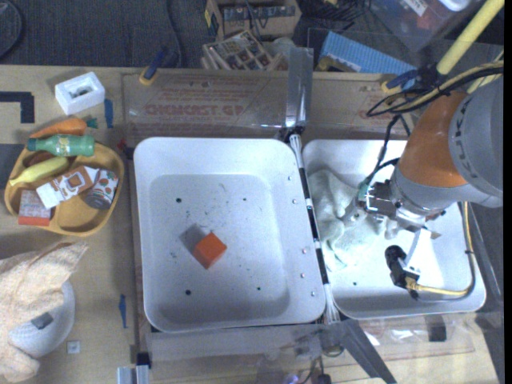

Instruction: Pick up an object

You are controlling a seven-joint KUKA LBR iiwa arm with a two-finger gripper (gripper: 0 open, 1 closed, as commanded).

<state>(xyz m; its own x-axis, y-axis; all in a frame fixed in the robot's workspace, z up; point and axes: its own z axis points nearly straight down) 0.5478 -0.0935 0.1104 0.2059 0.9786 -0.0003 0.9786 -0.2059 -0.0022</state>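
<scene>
Nearest, in the left shallow white plastic bin: small orange cube, alone on the floor left of centre. In the right shallow white bin: crumpled pale white cloth against the left wall. Just beside that cloth, low over the right bin: pincer on the grey arm with orange band; fingers hidden, so cannot tell whether apart or together. Farther left on the tabletop: yellow bowl of toy food.
</scene>
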